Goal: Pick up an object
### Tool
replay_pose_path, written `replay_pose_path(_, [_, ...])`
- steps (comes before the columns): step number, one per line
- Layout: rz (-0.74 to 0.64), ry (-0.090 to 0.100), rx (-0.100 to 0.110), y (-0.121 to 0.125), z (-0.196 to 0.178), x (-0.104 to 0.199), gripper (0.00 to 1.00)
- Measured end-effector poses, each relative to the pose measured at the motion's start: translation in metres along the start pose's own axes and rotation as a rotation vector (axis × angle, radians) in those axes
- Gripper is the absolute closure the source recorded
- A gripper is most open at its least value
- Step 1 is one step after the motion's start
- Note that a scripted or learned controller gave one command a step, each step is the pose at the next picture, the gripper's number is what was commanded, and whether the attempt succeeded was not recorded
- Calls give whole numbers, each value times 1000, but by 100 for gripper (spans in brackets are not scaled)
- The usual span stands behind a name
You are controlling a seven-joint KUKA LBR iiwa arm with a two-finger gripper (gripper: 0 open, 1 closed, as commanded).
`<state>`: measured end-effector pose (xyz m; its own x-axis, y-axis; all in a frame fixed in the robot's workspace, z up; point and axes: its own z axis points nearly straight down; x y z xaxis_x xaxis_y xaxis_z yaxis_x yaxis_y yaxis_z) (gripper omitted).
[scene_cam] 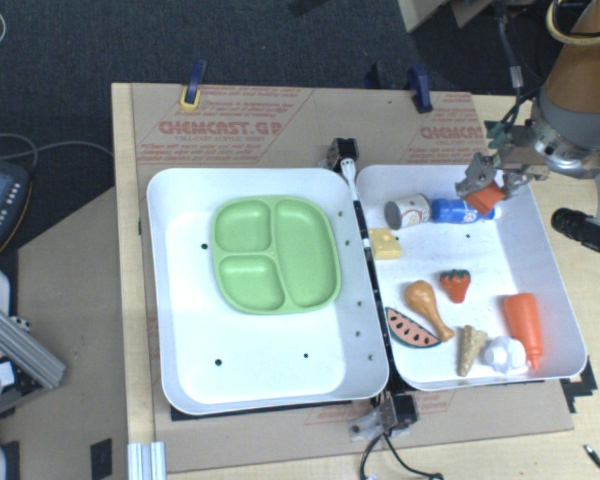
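The claw [485,183] hangs over the far right corner of the right bin [555,288], and whether it is released or clenched cannot be told from this angle. An orange-red piece [488,199] sits right at its tip, but it is unclear whether that is a toy or part of the claw itself. Just to the left of it lies a blue object [447,210], touching a small white can [408,211] on its side. Nearer the divider is a yellow cheese wedge [384,244]. Toward the middle of this bin rest a strawberry [457,284] and a chicken drumstick [427,309], with a watermelon slice [410,330] beside the drumstick near the front left. An ice cream cone [470,348] lies at the front, next to a small white object [504,354] and a carrot [523,326] along the right wall. The left bin [180,348] holds a green divided plate [276,254]. Both bins sit on a brown board on the worktop [280,118].
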<state>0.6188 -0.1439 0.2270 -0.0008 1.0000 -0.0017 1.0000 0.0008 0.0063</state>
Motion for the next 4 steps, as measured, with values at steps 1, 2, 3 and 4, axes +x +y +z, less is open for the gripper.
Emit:
replay_pose_path(1, [-3,4,10,-20,9,56,100])
replay_pose_path(2, [-4,5,10,-46,5,102,100])
replay_pose_path(3, [-5,4,9,-51,-1,149,100])
replay_pose_path(4, [-6,5,11,-70,2,211,100])
